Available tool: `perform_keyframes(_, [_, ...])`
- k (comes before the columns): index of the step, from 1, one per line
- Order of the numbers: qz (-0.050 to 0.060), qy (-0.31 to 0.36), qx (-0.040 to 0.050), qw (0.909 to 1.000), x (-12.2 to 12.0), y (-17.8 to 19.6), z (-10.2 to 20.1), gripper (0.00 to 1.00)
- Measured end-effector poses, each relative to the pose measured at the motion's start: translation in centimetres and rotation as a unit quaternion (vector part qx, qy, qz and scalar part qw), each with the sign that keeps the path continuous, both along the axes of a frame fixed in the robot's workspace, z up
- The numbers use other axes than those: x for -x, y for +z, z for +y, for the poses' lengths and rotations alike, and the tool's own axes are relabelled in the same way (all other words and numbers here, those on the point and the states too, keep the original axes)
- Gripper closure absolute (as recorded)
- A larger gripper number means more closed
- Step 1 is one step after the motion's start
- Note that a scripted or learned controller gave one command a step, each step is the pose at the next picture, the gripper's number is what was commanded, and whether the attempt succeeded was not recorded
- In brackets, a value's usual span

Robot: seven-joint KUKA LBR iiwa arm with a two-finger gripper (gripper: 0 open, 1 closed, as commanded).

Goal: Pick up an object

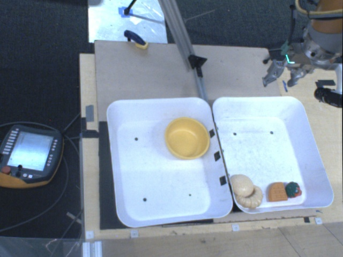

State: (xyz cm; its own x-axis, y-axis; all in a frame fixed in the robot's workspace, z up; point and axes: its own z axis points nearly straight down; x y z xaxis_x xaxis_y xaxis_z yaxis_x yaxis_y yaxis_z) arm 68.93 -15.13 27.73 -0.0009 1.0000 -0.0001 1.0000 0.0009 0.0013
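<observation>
Gripper [282, 79] is hanging above the bench beyond the right bin [311, 122], its two fingers spread apart and holding nothing, probably parked clear so the camera is seeing both bins whole. Possible picks are sitting in that bin's near corner: a cream, shell-like lump [245, 190] is lying beside an orange block [276, 192], which is touching a small dark green piece [293, 189]. A yellow bowl [186, 138] is resting in the left bin [128, 197]. No legible writing is showing anywhere.

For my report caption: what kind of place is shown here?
Probably a robotics lab test bench: a gripper hangs above two white bins, and a teach pendant lies on the dark carpet.
</observation>
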Motion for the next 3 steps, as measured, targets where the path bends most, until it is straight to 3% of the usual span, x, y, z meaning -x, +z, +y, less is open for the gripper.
perform_keyframes(1, [0.000,0.000,0.0000,1.0000,0.0,0.0,0.0,0.00])
perform_keyframes(3, [0.002,0.000,-0.0004,1.0000,0.6,-11.0,1.1,0.00])
